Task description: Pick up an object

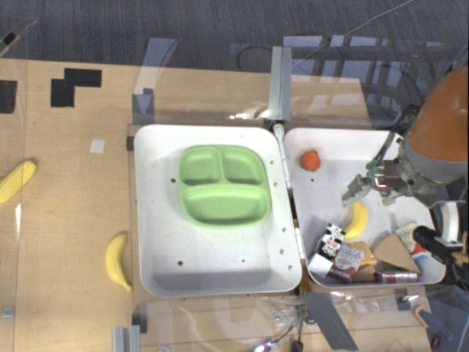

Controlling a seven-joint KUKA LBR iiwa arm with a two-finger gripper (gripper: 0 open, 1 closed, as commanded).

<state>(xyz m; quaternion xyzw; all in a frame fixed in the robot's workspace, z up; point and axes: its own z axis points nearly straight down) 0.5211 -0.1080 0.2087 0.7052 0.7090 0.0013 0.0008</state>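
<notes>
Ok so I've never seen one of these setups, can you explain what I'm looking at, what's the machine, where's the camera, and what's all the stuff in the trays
This is one camera fixed above a workbench, looking down at a slant. The grey and orange shape at the right is a robot arm; its gripper, a two-finger claw, hangs over the right bin. Nothing is visible between its fingers. That bin holds a small red object, a yellow banana just below the gripper, and a jumble of small packages along the near edge. The left bin holds a green divided plate. On the bench to the left lie another banana and a yellow corn cob.
</notes>
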